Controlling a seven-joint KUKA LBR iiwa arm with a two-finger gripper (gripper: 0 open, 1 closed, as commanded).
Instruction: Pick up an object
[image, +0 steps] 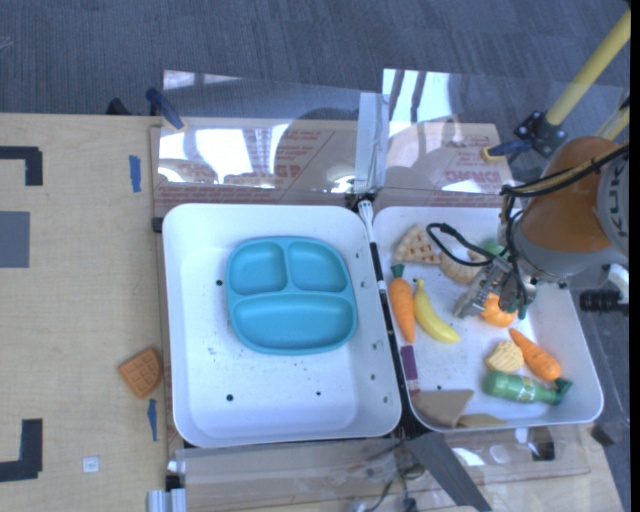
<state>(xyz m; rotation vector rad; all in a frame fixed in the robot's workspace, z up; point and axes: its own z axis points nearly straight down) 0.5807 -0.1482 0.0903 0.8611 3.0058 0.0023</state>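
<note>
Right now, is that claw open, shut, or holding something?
Claw: down in the right bin by a small orange toy; open, shut or holding cannot be told.

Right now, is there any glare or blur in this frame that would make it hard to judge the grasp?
Camera view: strong glare on the clear plastic sheets behind the bins; the blue divided plate and yellow toy banana are sharp; the gripper is small and cluttered against an orange object, so the grasp is hard to read.

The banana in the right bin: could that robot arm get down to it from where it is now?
Probably yes. The banana lies uncovered on the bin floor, with the gripper just to its right. A carrot lies close on its left, which could crowd the fingers.
</note>
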